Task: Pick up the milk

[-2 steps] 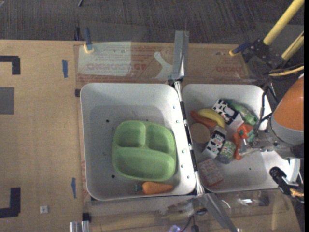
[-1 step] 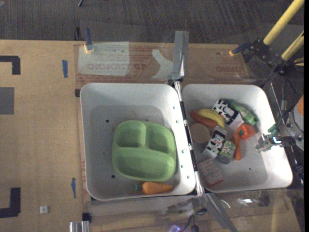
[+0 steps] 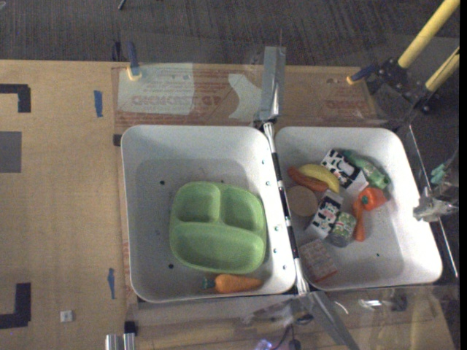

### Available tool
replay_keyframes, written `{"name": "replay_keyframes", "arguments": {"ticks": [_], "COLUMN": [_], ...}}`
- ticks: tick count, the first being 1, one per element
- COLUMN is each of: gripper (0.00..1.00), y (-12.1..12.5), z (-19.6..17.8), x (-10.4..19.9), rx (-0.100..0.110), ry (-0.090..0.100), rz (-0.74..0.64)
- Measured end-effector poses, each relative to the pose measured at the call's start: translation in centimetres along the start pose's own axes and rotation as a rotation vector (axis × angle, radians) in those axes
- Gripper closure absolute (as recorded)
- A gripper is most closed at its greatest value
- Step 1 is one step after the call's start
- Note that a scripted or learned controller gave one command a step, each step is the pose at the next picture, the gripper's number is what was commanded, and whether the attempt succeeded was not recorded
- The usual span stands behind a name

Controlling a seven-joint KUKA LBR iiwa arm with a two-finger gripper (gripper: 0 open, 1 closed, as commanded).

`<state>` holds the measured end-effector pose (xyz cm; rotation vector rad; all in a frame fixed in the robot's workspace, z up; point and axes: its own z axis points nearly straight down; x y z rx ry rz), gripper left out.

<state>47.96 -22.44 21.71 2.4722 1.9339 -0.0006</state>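
Two small cartons with black-and-white cow patches lie in the right bin (image 3: 408, 257). One milk carton (image 3: 326, 214) lies near the bin's middle, beside a green can (image 3: 343, 229). The other cow-patterned carton (image 3: 341, 168) lies further back, between a banana (image 3: 319, 173) and a green bottle (image 3: 369, 170).
The right bin also holds a red-orange pepper (image 3: 370, 197), a thin carrot (image 3: 360, 228), a tan round disc (image 3: 299, 201) and a reddish waffle-like square (image 3: 319, 259). The left bin (image 3: 146, 159) holds a green divided plate (image 3: 217, 227) and a carrot (image 3: 232, 284). Yellow-handled clamps (image 3: 430, 28) stand at the back right.
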Motion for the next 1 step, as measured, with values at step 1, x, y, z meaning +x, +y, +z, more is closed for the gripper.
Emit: {"name": "replay_keyframes", "arguments": {"ticks": [1], "gripper": [1.00], "y": [-0.66], "z": [-0.29], "x": [2.72], "rx": [0.003], "ry": [0.003], "rz": [-0.136]}}
